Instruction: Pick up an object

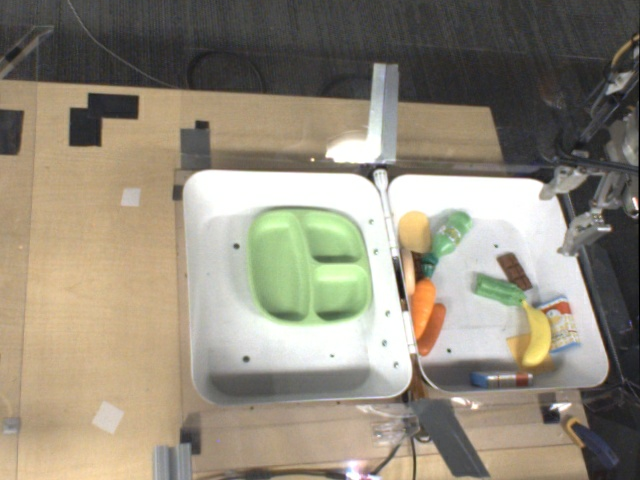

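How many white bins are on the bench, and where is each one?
2. The left white bin holds a green divided plate. The right white bin sits beside it, holding the small objects, such as a banana and a carrot.

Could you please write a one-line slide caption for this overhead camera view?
Green divided plate in the left bin; carrot, banana and other small items in the right bin.
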Tool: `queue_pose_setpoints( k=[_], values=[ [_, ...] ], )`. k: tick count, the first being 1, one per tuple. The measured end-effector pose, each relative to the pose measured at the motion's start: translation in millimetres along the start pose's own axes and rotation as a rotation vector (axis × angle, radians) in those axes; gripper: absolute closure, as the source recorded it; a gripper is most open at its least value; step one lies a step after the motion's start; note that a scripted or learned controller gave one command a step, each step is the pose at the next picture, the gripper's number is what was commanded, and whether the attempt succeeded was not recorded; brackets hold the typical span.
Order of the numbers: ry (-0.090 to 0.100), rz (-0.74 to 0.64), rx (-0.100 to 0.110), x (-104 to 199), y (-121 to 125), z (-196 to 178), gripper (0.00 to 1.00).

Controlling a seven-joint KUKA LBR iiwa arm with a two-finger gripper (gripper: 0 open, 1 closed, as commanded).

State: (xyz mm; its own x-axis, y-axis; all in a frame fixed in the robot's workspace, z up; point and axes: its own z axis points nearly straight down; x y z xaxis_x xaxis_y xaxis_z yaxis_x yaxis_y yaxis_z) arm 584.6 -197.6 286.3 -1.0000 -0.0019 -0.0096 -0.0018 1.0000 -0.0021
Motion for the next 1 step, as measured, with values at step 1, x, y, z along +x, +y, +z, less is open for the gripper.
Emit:
queue_pose_setpoints(
  k=[1],
  values=[
    [0.007,0.091,-0.002,39.7,-7.1,97.4,0.0]
  ],
)
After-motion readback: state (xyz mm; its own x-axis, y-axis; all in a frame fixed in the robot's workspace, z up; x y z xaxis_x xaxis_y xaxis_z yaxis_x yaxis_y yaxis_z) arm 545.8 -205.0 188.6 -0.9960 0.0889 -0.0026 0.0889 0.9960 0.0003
